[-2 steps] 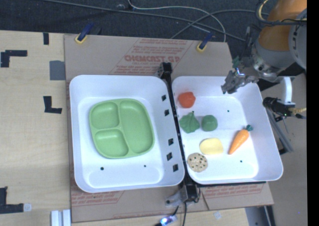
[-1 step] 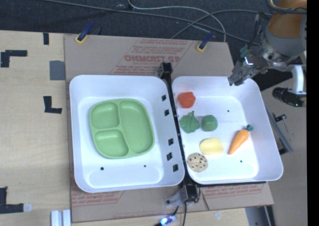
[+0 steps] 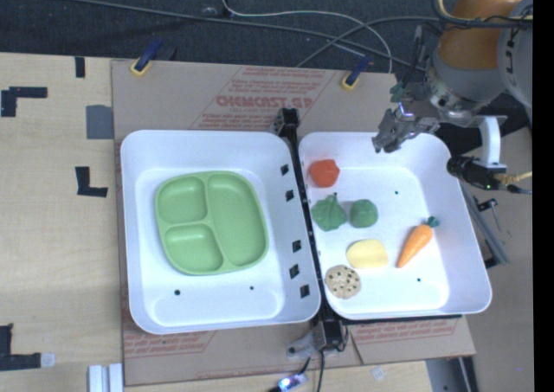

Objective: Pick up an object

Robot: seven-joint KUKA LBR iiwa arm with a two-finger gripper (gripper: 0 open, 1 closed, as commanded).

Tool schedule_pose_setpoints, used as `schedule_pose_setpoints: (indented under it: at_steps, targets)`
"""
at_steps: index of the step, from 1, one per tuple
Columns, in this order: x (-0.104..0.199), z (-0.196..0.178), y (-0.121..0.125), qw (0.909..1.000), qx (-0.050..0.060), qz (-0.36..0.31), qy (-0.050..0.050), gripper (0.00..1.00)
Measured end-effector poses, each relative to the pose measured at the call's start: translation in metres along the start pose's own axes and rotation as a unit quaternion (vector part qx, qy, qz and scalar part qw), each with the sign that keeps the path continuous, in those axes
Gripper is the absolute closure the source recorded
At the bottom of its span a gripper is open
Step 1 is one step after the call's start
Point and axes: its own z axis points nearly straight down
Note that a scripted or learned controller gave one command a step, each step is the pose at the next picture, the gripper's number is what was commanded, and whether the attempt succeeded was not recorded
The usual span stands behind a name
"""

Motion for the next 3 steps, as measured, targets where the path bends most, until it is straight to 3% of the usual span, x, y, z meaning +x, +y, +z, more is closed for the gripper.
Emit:
schedule_pose_setpoints:
  at_steps: [3]
  targets:
    - [0.157,0.017,-0.027,1.0,0.0,-0.001,0.0,1.0]
